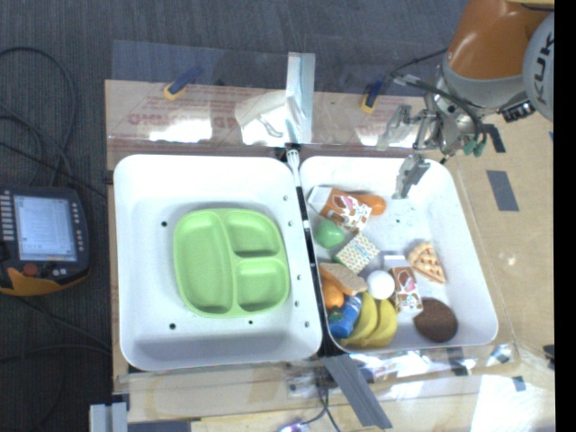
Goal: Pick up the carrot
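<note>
Over the right bin: the gripper (409,176) hangs above the bin's far right corner, and nothing shows between its fingers; whether they stand apart or together I cannot tell.
Arm: grey with an orange band (490,25), reaching in from the right edge toward the right bin (472,268).
Carrot: the carrot (367,202) lies inside the right bin near its far wall, an orange piece partly covered by a small printed box (346,211), just left of the gripper and apart from it.
Right bin, other contents: a green round item (329,234) by the bin's left wall, a checked packet (359,252) at its middle, a pizza slice (427,263) toward its right wall, a white egg (382,284), bananas (376,324) at the near wall, a brown round item (436,320) at the near right corner.
Left of the right bin: the left bin (144,196), touching it along the shared edge, holds a green divided plate (230,261).
Far left of the right bin: a handheld control pendant (40,238) lies on the dark floor.
</note>
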Tool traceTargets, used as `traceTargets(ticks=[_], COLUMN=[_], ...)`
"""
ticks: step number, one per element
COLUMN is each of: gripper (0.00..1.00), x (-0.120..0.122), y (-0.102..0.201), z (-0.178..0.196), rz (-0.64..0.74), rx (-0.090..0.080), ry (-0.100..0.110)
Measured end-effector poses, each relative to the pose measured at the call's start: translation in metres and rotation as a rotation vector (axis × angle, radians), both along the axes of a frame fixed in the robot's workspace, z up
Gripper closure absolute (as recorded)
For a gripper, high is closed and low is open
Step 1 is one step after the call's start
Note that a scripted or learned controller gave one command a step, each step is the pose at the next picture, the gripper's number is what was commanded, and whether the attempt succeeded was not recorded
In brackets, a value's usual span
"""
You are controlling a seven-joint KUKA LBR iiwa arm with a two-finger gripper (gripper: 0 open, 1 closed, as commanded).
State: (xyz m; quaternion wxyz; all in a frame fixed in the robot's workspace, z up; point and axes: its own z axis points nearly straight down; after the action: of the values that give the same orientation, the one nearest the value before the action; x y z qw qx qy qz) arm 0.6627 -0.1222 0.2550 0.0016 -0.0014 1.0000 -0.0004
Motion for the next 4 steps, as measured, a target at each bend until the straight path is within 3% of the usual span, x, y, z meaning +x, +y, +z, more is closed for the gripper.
traceTargets(ticks=[1, 2, 3, 4], gripper=[0.0, 0.0, 0.0, 0.0], x=[-0.077, -0.179, -0.177, -0.111], y=[0.018, 0.087, 0.024, 0.003], z=[-0.095, -0.071, -0.152, -0.164], rz=[-0.075, -0.214, -0.143, -0.181], rx=[0.003, 0.002, 0.0, 0.002], ry=[0.01, 0.003, -0.003, -0.009])
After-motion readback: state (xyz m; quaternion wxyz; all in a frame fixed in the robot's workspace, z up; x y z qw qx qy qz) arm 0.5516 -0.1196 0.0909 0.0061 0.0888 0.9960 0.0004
